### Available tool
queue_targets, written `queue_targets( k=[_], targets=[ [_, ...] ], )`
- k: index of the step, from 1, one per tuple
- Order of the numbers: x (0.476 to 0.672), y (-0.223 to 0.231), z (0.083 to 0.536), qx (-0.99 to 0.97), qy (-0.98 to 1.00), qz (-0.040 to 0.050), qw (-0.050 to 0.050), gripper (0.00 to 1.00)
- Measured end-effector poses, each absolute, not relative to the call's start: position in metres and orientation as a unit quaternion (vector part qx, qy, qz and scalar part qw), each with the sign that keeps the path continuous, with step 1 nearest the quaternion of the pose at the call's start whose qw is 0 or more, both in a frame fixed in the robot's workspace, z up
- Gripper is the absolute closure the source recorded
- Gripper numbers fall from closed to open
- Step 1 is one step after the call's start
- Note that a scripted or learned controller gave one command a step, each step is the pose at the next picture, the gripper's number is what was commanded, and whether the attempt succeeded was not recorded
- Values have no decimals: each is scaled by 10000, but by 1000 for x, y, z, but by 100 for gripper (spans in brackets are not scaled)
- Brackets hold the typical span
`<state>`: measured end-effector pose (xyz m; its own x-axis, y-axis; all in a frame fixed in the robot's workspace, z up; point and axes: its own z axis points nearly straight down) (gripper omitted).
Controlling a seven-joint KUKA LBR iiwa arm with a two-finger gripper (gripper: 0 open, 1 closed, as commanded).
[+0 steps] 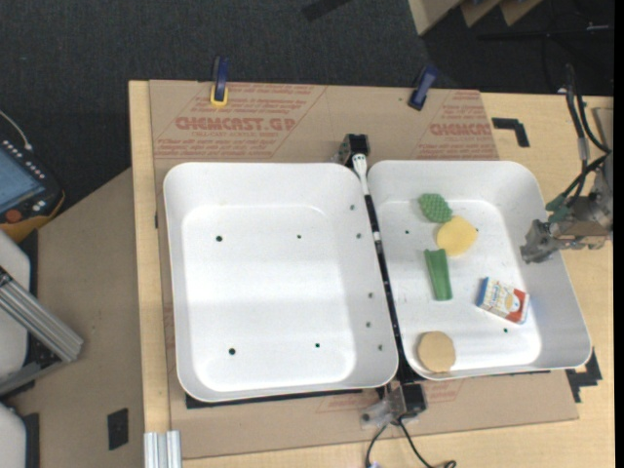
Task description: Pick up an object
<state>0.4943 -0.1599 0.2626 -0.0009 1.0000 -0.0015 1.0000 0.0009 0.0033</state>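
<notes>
1. The end effector hovers at the right bin's right rim, its grip unreadable (too small to tell).
2. Nearest: the red-white-blue carton, lying flat, just below-left.

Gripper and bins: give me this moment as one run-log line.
gripper: over right bin right rim, holding nothing seen | right bin: green round piece, yellow piece, green stick, small carton, tan disc

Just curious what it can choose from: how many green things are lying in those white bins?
2, both in the right bin: a bumpy green oval piece near the far side and a long green stick at the middle.
</notes>
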Motion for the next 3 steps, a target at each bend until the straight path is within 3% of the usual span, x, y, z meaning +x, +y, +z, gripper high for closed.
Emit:
queue_targets(
  k=[1,2,3],
  targets=[
    [493,-90,226,7046,7096,-4,-35,100],
    [521,-9,323,7031,7111,57,37,100],
    [536,60,340,7040,7102,25,8,100]
  ],
)
